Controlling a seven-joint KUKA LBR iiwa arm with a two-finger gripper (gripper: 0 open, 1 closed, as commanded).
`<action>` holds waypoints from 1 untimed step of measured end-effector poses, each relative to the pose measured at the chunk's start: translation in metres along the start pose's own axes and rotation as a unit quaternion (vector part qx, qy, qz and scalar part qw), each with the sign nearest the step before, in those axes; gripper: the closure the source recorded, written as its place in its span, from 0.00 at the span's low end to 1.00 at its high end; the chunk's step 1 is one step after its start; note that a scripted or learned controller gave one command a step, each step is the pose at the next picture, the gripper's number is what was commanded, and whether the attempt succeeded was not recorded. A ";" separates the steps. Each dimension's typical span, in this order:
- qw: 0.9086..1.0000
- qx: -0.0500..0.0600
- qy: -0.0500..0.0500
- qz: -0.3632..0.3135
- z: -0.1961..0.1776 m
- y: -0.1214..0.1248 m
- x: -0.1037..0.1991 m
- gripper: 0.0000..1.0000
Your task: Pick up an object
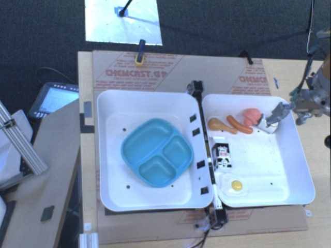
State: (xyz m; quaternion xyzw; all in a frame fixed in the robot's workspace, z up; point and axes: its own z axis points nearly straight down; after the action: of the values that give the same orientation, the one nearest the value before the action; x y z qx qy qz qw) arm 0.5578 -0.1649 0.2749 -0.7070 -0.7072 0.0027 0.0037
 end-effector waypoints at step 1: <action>1.000 -0.005 -0.001 -0.001 -0.006 0.002 0.000 0.00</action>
State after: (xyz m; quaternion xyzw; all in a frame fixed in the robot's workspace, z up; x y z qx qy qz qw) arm 0.5597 -0.1645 0.2809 -0.7060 -0.7082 -0.0003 -0.0008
